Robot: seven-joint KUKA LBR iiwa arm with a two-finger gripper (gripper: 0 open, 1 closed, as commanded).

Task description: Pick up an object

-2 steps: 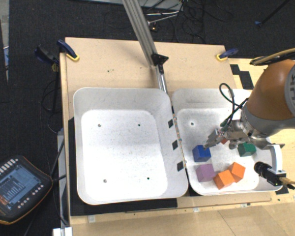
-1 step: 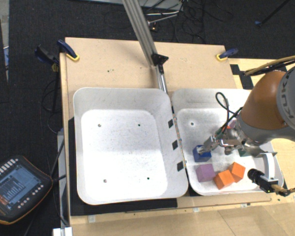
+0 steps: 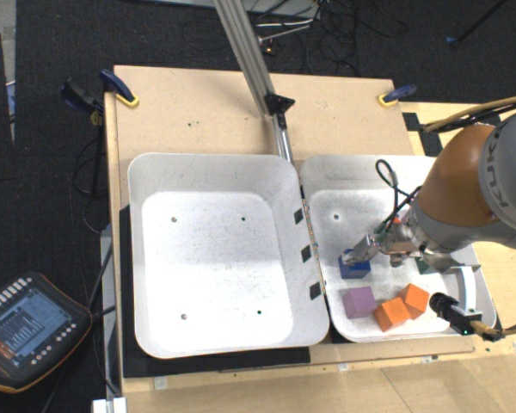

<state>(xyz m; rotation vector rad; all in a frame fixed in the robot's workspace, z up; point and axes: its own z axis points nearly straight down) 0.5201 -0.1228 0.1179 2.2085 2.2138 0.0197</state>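
You see the grey arm's gripper (image 3: 361, 255) low in the right shallow white bin (image 3: 327, 177), just over the small blue block (image 3: 355, 269) near the bin's middle; whether it is clenched on the block, you cannot tell. Just beside, toward the near rim, lie a purple cube (image 3: 358, 302) and two orange blocks (image 3: 402, 307). The left white bin (image 3: 146, 231) on the tabletop (image 3: 198, 110) gives wide free room.

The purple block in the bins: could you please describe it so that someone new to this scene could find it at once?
Look in the right-hand white bin, the one the grey and orange arm reaches over. Near its front edge lies the purple block, just below the blue block and left of two orange blocks. It is the only purple thing there, flat-faced and squarish.
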